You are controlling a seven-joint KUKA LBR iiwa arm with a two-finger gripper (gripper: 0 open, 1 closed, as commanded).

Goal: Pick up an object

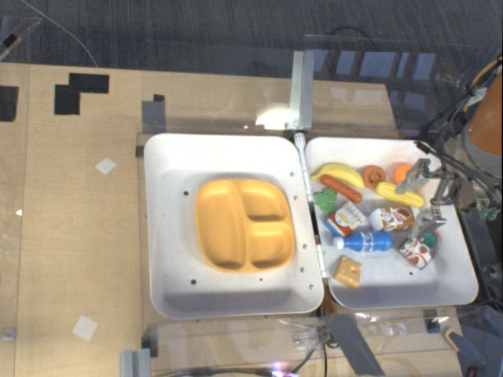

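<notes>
Bench bears two bins; gripper (425, 197), fingers spread, nothing between them, hangs at right bin's (464, 289) right edge. Risk: crowded toys, fingers may snag neighbouring carton (416, 252).

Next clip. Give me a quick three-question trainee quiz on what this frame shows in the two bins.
1. True or false: the yellow divided tray lies in the right bin.
2. Which item lies nearest the right bin's front edge? A) banana B) blue bottle C) tan cracker-like piece
3. Fill in: the gripper hangs over the ___ bin.

Key: 1. False, it lies in the left bin. 2. C. 3. Right, above its right-hand side, with no item visibly between its fingers.
</notes>
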